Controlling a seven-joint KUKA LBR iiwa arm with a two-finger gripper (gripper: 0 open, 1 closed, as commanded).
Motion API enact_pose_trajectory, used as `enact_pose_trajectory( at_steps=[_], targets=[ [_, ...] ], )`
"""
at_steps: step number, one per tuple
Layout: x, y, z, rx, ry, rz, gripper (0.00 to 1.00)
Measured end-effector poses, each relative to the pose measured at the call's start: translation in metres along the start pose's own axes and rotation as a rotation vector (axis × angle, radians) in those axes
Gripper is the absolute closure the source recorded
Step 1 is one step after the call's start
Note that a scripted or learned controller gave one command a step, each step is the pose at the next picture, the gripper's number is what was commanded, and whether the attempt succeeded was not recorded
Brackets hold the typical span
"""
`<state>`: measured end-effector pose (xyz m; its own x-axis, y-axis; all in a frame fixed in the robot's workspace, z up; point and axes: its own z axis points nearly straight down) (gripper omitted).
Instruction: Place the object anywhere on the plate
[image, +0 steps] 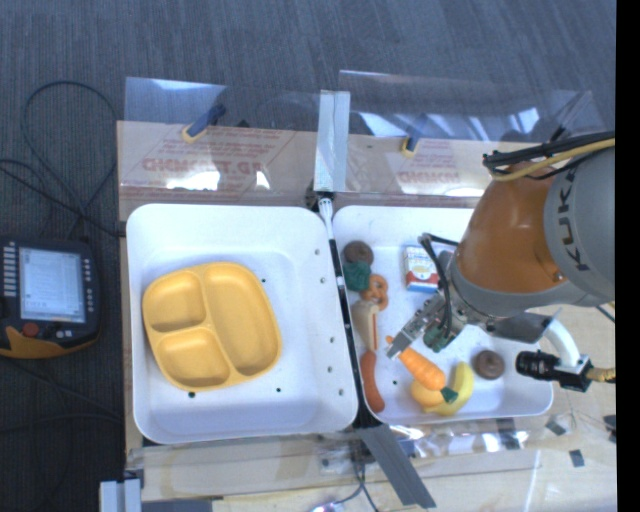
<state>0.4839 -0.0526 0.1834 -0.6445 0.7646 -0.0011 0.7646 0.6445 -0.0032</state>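
The yellow three-compartment plate (210, 325) lies in the left white bin (300, 240) with nothing on it. My gripper (420, 335) hangs low over the middle of the right bin (520, 405), just above and left of an orange carrot (423, 368). A small green piece (439, 338) shows right beside the gripper; I cannot tell whether it is held. A yellow banana (452, 392) lies against the carrot's lower right. The arm's orange band and grey body hide the bin's upper right part.
The right bin also holds a brown donut (488, 364), a small white and blue box (421, 267), a red sausage (370, 381), a cream piece (365, 322), an orange-pink toy (376, 289) and a brown round piece (357, 253). The wall between the bins (340, 300) separates the gripper from the plate.
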Motion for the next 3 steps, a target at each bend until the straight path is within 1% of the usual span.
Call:
enact_pose_trajectory(
  at_steps=[1,2,3],
  targets=[
    [0.038,0.035,0.0,-0.001,0.002,-0.137,1.0],
    [0.079,0.082,0.0,-0.001,0.003,-0.117,1.0],
    [0.095,0.113,-0.043,-0.003,-0.001,-0.267,1.0]
  ],
)
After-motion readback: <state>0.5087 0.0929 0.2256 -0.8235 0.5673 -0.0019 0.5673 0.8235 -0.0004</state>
